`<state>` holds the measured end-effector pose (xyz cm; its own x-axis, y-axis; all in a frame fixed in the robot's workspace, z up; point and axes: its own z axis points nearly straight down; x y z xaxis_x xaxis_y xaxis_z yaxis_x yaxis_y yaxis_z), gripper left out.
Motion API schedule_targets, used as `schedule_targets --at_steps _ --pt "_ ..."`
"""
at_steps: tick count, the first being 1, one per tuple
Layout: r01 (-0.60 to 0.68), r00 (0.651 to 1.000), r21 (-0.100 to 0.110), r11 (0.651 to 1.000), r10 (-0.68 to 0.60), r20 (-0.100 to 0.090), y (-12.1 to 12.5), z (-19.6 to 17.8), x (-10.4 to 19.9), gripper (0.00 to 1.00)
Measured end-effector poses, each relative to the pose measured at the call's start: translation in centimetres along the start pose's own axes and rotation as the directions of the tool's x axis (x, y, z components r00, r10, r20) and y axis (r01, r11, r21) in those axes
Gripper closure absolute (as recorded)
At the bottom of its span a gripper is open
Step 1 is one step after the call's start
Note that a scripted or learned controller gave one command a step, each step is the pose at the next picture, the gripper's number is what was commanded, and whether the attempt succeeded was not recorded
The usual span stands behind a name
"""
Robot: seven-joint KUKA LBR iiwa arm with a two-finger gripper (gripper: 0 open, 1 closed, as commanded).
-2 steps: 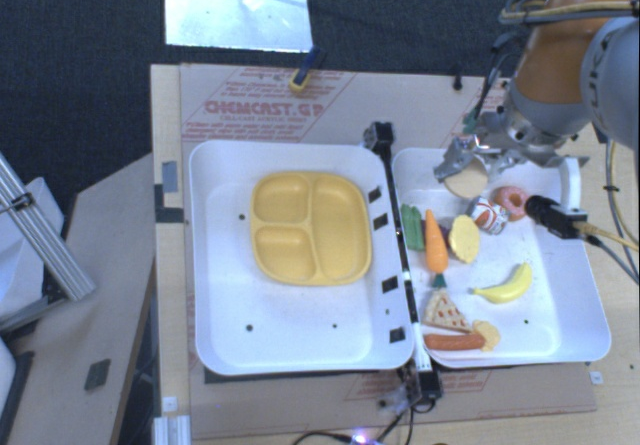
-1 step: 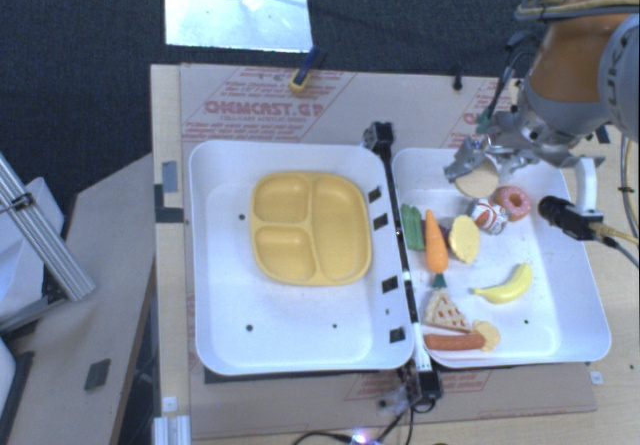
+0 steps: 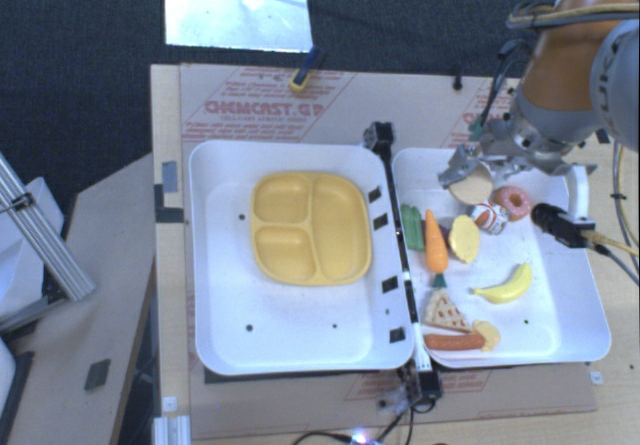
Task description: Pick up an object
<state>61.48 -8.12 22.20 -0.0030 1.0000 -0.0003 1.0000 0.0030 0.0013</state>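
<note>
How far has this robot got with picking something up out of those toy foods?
Nothing looks picked up yet. The gripper sits low at the back of the right bin, by a pale round item and the donut. The carrot, banana and pizza slice lie on the bin floor. Left to do: grasp one thing and lift it. The yellow tray lies in the left bin.

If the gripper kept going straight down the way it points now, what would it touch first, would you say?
Probably the tan round piece right under the gripper, near the right bin's back edge; depth is hard to judge.
</note>
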Motion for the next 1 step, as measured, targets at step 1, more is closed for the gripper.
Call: schedule_targets --at_steps 1 --pt "0.001 1.0 -0.001 1.0 -0.001 -0.001 0.11 -0.42 0.39 1.0"
